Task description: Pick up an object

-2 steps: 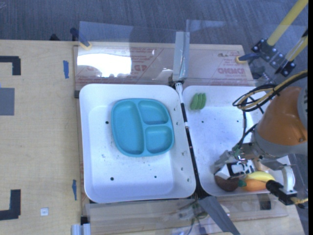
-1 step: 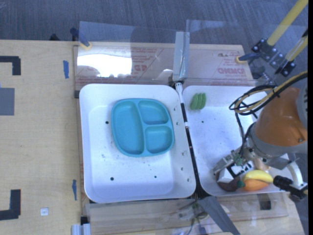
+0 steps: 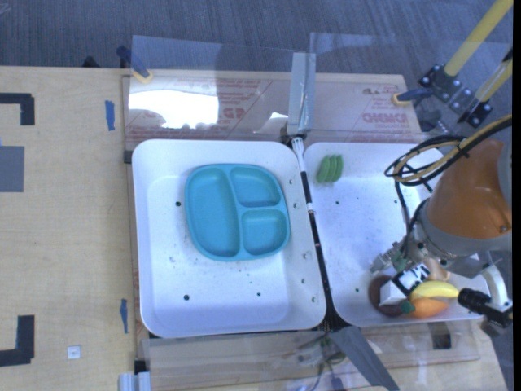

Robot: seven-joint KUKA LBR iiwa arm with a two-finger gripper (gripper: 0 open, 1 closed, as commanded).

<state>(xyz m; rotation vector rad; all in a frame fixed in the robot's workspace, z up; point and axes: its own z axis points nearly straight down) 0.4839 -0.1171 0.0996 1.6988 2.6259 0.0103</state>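
Gripper low over the toy pile, right bin, front corner.

Pile (image 3: 423, 296) sits in the right bin's (image 3: 358, 243) front right corner: a banana (image 3: 435, 290) lying roughly left-right, an orange piece (image 3: 430, 306) touching it just in front, a dark brown round thing (image 3: 383, 293) to their left. The gripper (image 3: 404, 269) is just behind and a little left of the banana, near touching the pile; my next move would be a short drop toward the front right, across the banana's long axis. I cannot tell the grip state, since the wrist and cables cover it. Nothing visibly held. A green piece (image 3: 330, 169) lies well apart at the bin's back left. The arm (image 3: 472, 194) comes in from the right, orange band over the bin, wrist pointing down. A blue plate (image 3: 238, 212) sits in the left bin (image 3: 163, 283), tabletop (image 3: 57, 235) beyond.
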